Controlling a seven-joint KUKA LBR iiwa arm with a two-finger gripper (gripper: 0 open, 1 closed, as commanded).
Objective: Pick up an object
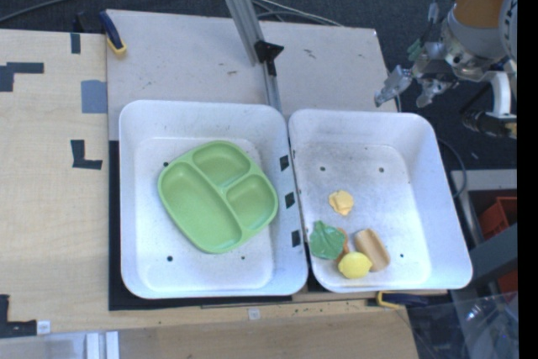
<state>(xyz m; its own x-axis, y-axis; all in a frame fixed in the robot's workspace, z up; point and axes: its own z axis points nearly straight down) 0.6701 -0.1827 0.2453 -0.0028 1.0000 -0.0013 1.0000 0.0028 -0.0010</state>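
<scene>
— What's closest to us down there?

— The tabletop [50,181] edge. On it, the left bin [134,265] holds a green divided plate [217,194], lying flat and tilted a little.

— And the right bin [420,181]?

— Four small things bunched near its front wall: a tan hot-dog-like piece [372,248], a green leafy piece [326,240], a yellow lemon [355,266] touching both, and a small pale yellow lump [341,202] just behind them, apart.

— Where's the arm?

— Up at the right, beyond the right bin's far corner. Its tool [409,88] hangs outside the bin with the fingers spread apart, holding nothing, well apart from the pieces.
</scene>
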